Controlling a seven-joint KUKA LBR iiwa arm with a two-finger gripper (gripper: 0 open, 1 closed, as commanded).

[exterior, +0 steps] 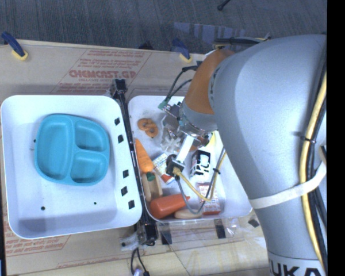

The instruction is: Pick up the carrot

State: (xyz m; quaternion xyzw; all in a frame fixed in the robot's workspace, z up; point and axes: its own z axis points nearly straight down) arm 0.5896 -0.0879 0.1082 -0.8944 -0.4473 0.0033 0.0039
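The gripper (173,133) hangs over the middle of the right bin (237,195); whether it is released or clenched cannot be told. The carrot (142,155) lies near it, along that bin's left wall. A blue plate (72,148) sits in the left bin (17,203).

Grey arm (270,131) in from rt, orange-banded wrist (200,94) angled down-left, claw (173,132) low.

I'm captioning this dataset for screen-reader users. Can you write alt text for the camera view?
A grey robot arm reaches in from the right over the right white bin, its gripper just right of an orange carrot that lies along the bin's left wall among other small items. The left bin holds a blue divided plate.
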